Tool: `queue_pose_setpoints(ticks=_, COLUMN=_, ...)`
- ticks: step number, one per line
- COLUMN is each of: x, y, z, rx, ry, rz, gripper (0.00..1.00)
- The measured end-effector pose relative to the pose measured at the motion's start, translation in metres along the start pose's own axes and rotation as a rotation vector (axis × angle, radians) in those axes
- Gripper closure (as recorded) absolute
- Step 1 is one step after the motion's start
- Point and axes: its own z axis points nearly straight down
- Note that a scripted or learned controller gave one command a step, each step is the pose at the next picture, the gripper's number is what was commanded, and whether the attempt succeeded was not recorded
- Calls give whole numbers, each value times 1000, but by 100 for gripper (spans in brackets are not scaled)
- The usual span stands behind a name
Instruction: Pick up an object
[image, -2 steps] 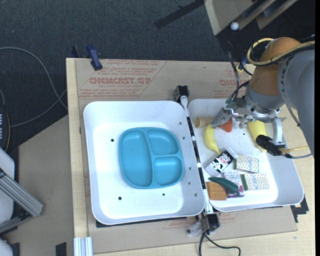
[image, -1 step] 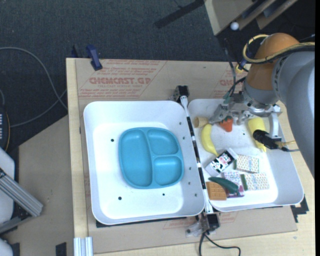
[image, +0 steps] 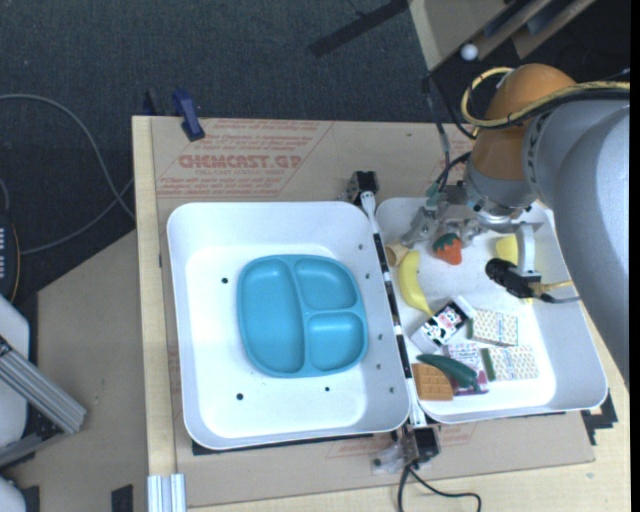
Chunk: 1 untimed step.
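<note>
A cardboard-topped bench (image: 250, 160) carried two white bins on dark carpet. The left bin (image: 200, 390) held a blue divided plate (image: 300, 312). My gripper (image: 452, 232) hung over the far end of the right bin (image: 570, 385). A small orange-red toy (image: 449, 250) lay just beneath my fingers, but I couldn't tell whether they were apart or clamped. A banana (image: 411, 282) lay beside it, with cards (image: 495, 345) nearer the front.

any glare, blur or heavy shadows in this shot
Camera view: soft, even light; the left bin looks bright with little detail, the blue divided plate casts only a faint shadow; the arm looms large and soft near the lens; small items under the claw look slightly blurred.
</note>
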Motion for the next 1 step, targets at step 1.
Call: queue_pose_setpoints(ticks=1, x=3, y=1, z=-11, rx=-2, ry=6, rz=-2, gripper=100)
